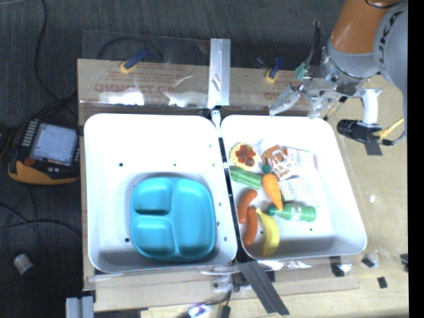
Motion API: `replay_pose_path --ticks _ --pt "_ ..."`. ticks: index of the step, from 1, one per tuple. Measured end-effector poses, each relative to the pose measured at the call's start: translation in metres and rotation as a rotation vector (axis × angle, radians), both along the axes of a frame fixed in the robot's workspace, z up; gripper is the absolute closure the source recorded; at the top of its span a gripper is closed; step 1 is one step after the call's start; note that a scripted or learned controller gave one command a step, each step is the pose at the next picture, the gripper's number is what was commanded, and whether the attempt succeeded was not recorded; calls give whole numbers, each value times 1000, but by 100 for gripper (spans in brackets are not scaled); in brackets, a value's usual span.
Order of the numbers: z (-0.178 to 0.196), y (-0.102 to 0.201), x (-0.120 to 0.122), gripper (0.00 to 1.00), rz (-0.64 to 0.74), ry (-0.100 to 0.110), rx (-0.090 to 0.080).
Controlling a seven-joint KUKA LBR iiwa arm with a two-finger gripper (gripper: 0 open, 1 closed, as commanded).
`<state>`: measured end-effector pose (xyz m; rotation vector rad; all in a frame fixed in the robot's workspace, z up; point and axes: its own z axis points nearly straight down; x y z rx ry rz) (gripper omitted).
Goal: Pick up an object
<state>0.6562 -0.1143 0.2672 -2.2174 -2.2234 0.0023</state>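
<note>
The right bin (338, 177) holds several toy foods in a cluster at its left half. They include a pizza slice (244, 154), a red and white carton (283, 160), a carrot (271, 188), a green cucumber (244, 177), two sausages (246, 204), a banana (269, 234), a green bottle (295, 212) and a dotted white packet (295, 189). My gripper (299, 106) hangs over the back rim of the right bin, open, fingers spread, nothing between them. It is well behind the carton and clear of every object.
The left bin (112, 144) holds a blue compartment tray (173, 217). A metal divider post (219, 71) stands behind the bins' shared wall. Clamps (134, 59) sit on the back board. A pendant (50, 148) lies on the floor at left.
</note>
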Motion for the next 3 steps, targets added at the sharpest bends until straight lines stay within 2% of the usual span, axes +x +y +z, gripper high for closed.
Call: replay_pose_path --ticks 1,2,3 --pt "-165 -11 -24 0 -6 -16 -3" --pt "-156 -9 -24 100 -5 -13 1" --pt "-24 18 -89 100 -172 1 -2"
